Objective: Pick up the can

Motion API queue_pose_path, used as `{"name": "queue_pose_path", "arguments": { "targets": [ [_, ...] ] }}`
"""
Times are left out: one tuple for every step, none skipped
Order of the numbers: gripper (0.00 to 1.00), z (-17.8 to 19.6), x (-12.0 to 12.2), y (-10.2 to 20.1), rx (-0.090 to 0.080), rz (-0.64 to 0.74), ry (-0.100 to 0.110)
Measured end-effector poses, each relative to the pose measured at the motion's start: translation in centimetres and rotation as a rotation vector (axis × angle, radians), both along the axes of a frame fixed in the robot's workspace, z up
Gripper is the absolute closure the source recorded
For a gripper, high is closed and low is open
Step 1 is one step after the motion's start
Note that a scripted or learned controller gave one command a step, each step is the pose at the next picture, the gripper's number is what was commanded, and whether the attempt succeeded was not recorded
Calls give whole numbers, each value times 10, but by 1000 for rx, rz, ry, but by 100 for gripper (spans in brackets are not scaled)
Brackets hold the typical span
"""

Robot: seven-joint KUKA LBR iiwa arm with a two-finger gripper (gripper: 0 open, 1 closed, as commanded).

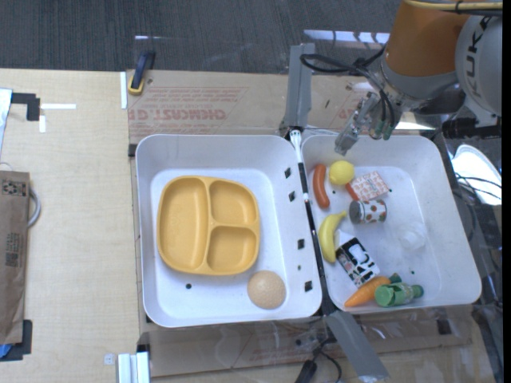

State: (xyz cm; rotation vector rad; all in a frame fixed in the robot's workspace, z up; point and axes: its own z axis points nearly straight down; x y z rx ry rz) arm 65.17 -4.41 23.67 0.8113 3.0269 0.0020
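- The gripper (363, 130) is seen above the right bin's (447, 183) far edge; its state cannot be told
- The can (368, 211) is lying beside the banana (329, 237)

Glossy white plastic bins (152, 214), matt yellow plastic plate (209, 224), shiny printed metal can (369, 211).
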Motion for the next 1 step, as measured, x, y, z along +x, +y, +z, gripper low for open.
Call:
{"name": "queue_pose_path", "arguments": {
  "targets": [
    [0,0,0,0,0,0,0]
  ]
}}
